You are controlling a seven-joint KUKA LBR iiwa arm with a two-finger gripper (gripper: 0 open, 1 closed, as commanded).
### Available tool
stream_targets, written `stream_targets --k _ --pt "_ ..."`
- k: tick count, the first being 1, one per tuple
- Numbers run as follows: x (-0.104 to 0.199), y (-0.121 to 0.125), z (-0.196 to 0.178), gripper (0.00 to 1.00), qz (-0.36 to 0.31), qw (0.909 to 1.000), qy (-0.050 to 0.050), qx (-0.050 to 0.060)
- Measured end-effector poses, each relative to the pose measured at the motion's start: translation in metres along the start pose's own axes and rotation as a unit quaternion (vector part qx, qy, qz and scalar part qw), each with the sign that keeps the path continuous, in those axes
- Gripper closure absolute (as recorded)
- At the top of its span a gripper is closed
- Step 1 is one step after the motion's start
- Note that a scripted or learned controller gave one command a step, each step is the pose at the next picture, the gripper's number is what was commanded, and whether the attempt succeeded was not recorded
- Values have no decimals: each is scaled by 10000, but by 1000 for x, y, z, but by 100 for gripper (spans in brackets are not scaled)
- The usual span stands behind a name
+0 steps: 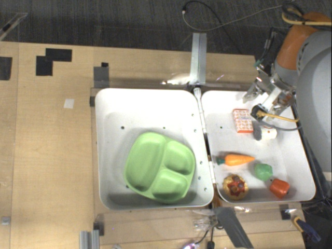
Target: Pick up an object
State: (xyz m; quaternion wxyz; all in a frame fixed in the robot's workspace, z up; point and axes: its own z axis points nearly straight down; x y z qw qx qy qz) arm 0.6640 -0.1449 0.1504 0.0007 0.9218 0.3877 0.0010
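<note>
Right, end effector [261,93]: low over the far right corner of the right bin [293,152], tilted toward the bin's middle. Whether it is clenched or released cannot be told from this angle.
Arm [311,82]: grey, with the orange band [291,45] above the wrist, coming in from the right edge and covering that side of the right bin.
Patterned box [241,121]: small, red and white, lying flat on the bin floor just beside the end effector, toward the divider. It is the nearest object to it.
Carrot [238,160]: orange with a green stub, lying crosswise in the near half of the right bin, well apart from the end effector.
Green object [263,171]: small and rounded, just right of the carrot's tip.
Red object [279,188]: orange-red, near the front right corner, just beside the green object.
Round mottled object [235,185]: brown, red and yellow, at the front wall, below the carrot.
Left bin [111,139]: white, side by side with the right bin, their rims touching along the middle.
Green tray [160,166]: a divided dish with three compartments in the near half of the left bin, slightly skewed.
Surface [46,165]: pale wood — black patches [52,61] toward the far left corner.
Metal post [198,56]: upright behind the seam between the bins.
Cable [207,9]: black, looping over the dark floor beyond the surface.
</note>
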Motion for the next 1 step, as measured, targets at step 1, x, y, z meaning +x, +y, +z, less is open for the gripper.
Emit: stream_targets --k 1 --pt "-48 22 5 0 -111 9999 -6 6"
